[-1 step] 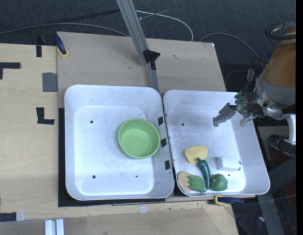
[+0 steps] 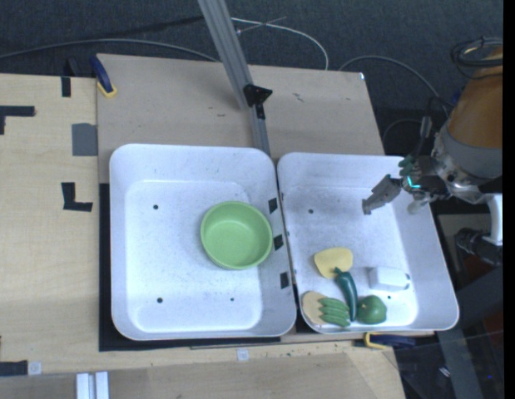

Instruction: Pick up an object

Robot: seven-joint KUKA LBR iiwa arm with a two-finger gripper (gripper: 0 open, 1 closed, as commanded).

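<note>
Green and tan toy food sits bunched at the near edge of the right bin (image 2: 423, 248): a green-fingered tan piece (image 2: 324, 309) against the near-left corner, a dark green pepper-like item (image 2: 347, 293) leaning over it, a round green piece (image 2: 372, 309) just beside that, a yellow lump (image 2: 332, 261) touching the pepper's far end. A small white block (image 2: 388, 278) lies just right of the cluster, hard to see against the bin floor. The pile is tight, so picking one piece cleanly looks tricky; the yellow lump or white block seem the easiest targets. Left bin (image 2: 132, 223) carries a light green bowl (image 2: 235, 235), upright, near its right wall, well apart from the arm. Gripper (image 2: 394, 194) hovers over the far-right part of the right bin, tilted; fingers appear spread apart with nothing between them. It is well apart from the cluster. Judged: pick not yet begun. Past the bins, a grey pole (image 2: 228, 48) crosses the table (image 2: 41, 140) at its far edge.
</note>
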